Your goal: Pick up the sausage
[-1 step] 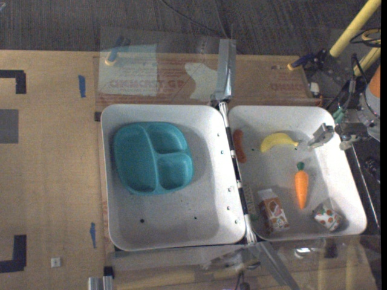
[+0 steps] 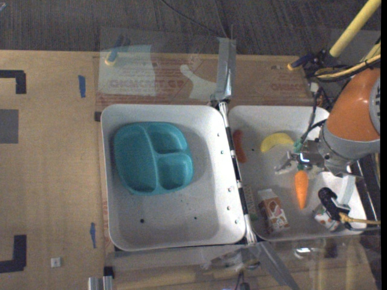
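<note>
Slanted overhead view of both bins (image 2: 225,121)

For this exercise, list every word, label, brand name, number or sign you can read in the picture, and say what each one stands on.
No text here can be read for certain.
Clear sheet behind the left bin: faint, seemingly mirrored lettering, too blurred to read.
Small carton in the right bin: printed front, too small to read.
Sausage, banana, carrot, teal plate: no lettering visible.

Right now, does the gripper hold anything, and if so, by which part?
Nothing is held. The gripper hangs open in the right bin, near the banana and above the carrot. The sausage lies apart by the bin's left wall.
</note>
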Action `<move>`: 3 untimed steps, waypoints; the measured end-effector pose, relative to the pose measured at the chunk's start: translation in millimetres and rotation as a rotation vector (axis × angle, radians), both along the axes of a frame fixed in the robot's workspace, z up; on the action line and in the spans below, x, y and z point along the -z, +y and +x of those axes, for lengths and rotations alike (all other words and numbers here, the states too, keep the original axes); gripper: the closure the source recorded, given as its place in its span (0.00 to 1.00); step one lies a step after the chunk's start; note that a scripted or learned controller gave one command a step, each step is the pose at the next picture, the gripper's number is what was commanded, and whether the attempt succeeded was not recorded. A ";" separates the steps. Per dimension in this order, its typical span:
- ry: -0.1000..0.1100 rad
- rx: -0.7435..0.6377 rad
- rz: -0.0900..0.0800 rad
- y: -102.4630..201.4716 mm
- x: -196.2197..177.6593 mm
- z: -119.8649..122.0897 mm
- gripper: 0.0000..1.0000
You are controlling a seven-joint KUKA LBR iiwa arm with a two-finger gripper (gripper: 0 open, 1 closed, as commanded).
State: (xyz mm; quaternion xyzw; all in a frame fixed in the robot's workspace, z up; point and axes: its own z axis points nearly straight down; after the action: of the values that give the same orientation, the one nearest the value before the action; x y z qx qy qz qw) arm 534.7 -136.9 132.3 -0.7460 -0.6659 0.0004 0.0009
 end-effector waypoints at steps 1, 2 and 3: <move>-0.003 0.011 -0.002 -25.7 -57.7 15.8 0.00; 0.004 0.450 0.000 37.0 19.4 31.8 0.00; -0.003 0.158 -0.002 103.7 -52.6 67.3 0.00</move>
State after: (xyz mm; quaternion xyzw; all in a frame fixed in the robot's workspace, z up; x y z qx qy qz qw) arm 602.0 -33.2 184.9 -0.7963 -0.6049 0.0000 -0.0005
